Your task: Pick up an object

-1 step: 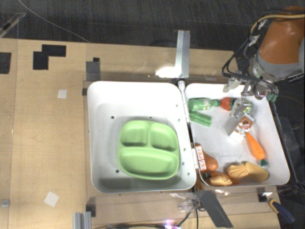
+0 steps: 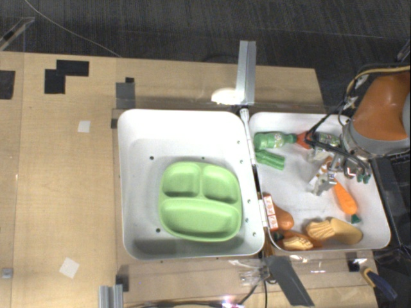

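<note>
Gripper [image 2: 324,179] low in right bin [image 2: 383,235], beside carrot [image 2: 346,199]; grip unclear, cannot tell. Best centred over carrot, lowered straight, closed across its width.

Right bin [image 2: 379,236] crowded with toys; green plate [image 2: 200,199] fills left bin [image 2: 138,172].

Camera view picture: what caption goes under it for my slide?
Robot gripper over the right bin of toy food, green tray in the left bin.

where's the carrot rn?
The carrot lies in the right bin, near its right wall, just below the tool and above the tan bread-like item.
</note>
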